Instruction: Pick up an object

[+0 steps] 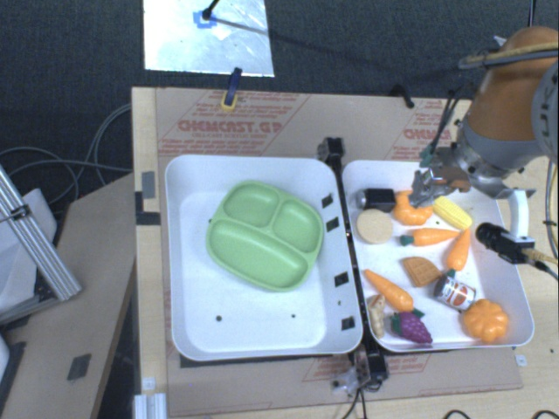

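1. A grey KUKA arm with an orange band reaches in from the right of the frame, its hand [423, 187] lowered over the upper part of the right bin [522, 308]; whether its fingers are spread or pressed together cannot be told from this angle.
2. The hand's tip sits just above an orange toy piece [406, 210] near the bin's upper middle, touching or very nearly touching it; no object is seen between the fingers.
3. Beside that piece lie a black block [379, 199] to the left, a yellow corn cob [452, 212] to the right and a round tan disc [375, 227] at lower left.
4. Three toy carrots share the bin: one [428, 237] lying across the middle, one [458, 250] angled just right of it, one [389, 291] lower left.
5. A brown waffle-like piece [421, 271] and a small can [455, 291] sit in the centre; purple grapes [411, 326] and an orange pumpkin-like toy [486, 319] occupy the bottom edge.
6. The left bin [188, 260] holds a green divided plate [265, 234], tilted slightly, near its centre.
7. Both bins rest on a cardboard-covered counter [262, 125], centre of frame.
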### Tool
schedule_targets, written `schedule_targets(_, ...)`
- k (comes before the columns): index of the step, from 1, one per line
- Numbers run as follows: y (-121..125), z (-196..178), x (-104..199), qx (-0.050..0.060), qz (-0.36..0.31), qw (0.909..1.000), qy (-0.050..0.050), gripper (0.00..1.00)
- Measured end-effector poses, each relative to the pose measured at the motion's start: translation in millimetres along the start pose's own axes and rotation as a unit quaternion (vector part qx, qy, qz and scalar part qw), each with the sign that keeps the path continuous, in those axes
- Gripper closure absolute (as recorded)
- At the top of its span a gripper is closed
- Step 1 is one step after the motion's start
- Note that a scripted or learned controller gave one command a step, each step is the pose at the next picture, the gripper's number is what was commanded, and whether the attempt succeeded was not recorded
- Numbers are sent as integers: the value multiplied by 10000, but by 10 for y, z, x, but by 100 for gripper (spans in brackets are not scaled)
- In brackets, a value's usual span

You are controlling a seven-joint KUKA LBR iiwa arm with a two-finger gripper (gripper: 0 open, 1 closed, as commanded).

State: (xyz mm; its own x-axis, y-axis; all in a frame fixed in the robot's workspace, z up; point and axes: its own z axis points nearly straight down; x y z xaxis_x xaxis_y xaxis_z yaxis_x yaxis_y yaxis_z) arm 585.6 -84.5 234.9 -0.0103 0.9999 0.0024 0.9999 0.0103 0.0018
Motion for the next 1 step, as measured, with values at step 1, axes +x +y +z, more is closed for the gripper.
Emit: schedule_targets(1, -134, 119, 590, 14, 2, 10000, -1, 100)
